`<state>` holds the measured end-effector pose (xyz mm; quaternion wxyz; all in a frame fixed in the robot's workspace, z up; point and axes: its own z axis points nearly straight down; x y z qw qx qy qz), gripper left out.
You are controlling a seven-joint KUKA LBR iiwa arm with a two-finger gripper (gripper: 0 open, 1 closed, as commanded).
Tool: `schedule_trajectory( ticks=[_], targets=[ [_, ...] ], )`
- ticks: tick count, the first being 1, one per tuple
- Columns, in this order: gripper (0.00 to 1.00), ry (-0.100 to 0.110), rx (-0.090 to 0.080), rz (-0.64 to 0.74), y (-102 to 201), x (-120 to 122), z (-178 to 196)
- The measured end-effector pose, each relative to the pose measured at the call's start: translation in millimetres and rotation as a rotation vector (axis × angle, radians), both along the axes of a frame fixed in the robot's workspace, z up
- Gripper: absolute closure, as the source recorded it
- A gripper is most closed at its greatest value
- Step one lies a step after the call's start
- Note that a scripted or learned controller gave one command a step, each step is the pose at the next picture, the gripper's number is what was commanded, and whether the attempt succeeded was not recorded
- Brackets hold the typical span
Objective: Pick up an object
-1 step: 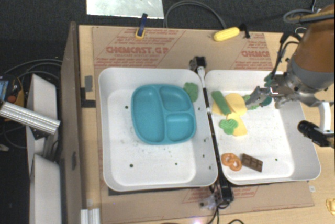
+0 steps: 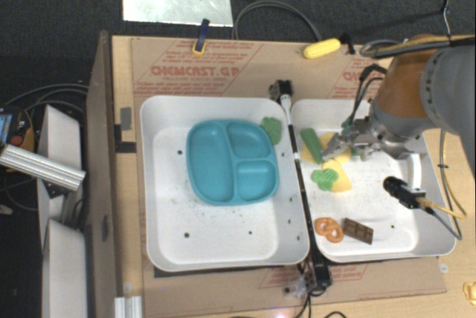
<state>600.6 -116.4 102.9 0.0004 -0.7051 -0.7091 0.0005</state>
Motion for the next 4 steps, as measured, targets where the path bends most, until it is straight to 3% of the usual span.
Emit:
schedule_trajectory(
  ticks=[1, 2, 3, 4],
  targets=[
    [0.00, 0.010, 0.000, -0.003, -26.6, 51.7, -14.1],
    [0.00, -0.015, -0.003, -0.004, -68.0, 72.2, -12.4],
    [0.00, -0.006, -0.002, -0.005, -91.2, 67.1, -1.0],
    [0.00, -0.002, -0.001, -0.005, -90.3, 33.4, -4.1]
  ],
)
